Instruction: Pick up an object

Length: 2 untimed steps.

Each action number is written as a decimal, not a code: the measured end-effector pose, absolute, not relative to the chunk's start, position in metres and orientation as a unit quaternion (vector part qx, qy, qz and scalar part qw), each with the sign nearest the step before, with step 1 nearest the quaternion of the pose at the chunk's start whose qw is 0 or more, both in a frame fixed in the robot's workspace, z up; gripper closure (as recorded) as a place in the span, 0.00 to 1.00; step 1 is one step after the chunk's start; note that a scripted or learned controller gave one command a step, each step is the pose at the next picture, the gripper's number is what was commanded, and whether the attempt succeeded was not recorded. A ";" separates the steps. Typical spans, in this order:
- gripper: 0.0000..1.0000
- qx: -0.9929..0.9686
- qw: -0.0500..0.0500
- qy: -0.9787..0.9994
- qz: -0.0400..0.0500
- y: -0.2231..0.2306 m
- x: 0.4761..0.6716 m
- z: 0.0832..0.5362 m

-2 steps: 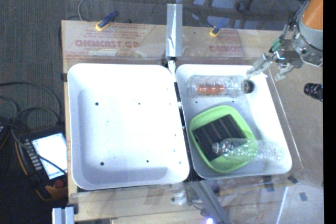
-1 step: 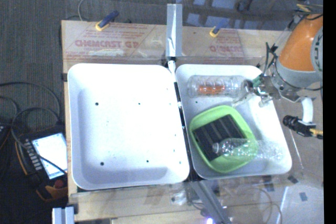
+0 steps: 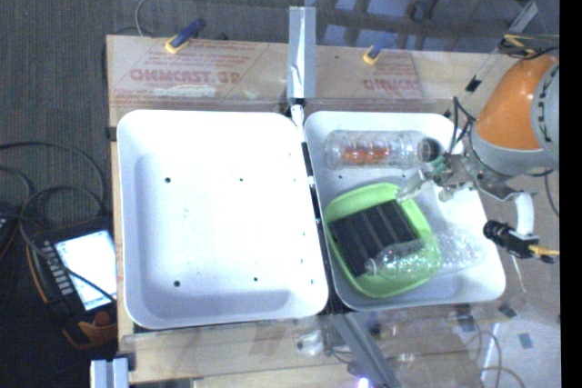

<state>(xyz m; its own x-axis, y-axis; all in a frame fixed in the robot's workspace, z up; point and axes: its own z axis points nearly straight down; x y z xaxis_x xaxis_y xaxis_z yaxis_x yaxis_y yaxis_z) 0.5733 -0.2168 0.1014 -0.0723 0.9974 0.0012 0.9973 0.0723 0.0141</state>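
The arm comes in over the right edge of the right-hand bin point(image 3: 468, 273), its orange band point(image 3: 509, 114) high above the bin's far right corner. The hand point(image 3: 443, 173) sits low at that corner. It is small and tangled with cables from where I stand, so I cannot tell how far it is open, and nothing shows between its tips.

Three things lie in that bin. A clear plastic bottle point(image 3: 377, 148) with something orange inside lies on its side along the far wall, its long axis running left to right and its dark cap end pointing toward the hand. That makes it the nearest thing, just beside the hand and to its left. Nearer the front of the bin sits a green bowl point(image 3: 411, 273) with a dark ribbed block point(image 3: 377, 232) in it, the block's long axis running slantwise from front left to back right. A second clear bottle point(image 3: 414, 259) lies across the bowl's front right rim, beside the block. My guess is the hand would take the far bottle across its width, since it lies end-on to the hand.

The left-hand bin point(image 3: 218, 213) is well apart from the hand. Behind both bins, the desk point(image 3: 255, 73) carries faint red print that may read "CHEMCAST", but it is too washed out to be sure.
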 end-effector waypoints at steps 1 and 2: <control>0.00 0.678 0.016 0.735 0.009 -0.215 0.544 0.099; 0.00 0.659 0.023 0.752 0.005 -0.207 0.526 0.098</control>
